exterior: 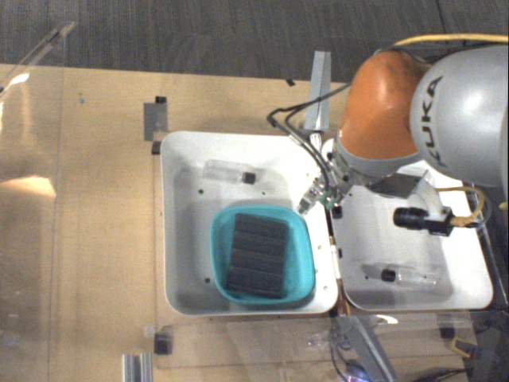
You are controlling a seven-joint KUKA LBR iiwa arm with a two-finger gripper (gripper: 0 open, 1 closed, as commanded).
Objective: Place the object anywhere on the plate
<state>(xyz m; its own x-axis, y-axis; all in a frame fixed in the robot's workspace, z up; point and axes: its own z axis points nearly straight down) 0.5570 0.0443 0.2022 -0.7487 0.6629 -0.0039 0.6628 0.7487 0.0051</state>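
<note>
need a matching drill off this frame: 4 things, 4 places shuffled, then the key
Things
1. black ridged block
2. teal plate
3. clear tube in the left bin
4. orange band on the arm

Places
a. over the upper-left corner of the right bin
b. on the plate
c. by its bin's upper wall in the view
d. on the floor of the left bin's lower half

Pairs: 1-b, 2-d, 3-c, 4-a
</note>
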